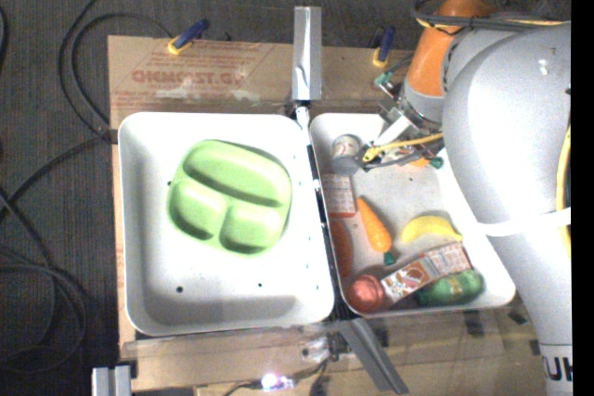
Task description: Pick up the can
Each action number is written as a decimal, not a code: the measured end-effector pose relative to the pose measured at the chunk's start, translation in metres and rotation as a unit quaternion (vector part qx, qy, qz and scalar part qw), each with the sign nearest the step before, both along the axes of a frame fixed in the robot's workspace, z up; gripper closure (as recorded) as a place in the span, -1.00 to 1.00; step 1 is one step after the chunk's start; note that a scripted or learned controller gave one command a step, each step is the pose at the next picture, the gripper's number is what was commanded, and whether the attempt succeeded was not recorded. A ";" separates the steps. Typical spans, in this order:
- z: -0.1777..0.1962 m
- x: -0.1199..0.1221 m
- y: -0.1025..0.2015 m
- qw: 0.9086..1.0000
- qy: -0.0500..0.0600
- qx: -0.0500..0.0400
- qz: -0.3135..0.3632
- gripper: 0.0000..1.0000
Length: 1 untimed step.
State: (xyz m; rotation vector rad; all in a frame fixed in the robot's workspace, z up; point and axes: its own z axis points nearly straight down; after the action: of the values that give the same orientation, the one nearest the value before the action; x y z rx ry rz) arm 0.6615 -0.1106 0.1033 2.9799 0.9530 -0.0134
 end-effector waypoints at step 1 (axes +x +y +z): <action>-0.009 -0.007 0.010 0.999 -0.009 0.003 -0.040 1.00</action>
State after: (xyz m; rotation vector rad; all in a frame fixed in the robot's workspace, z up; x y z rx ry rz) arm 0.6541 -0.1008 0.0938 3.0155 0.8334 0.0147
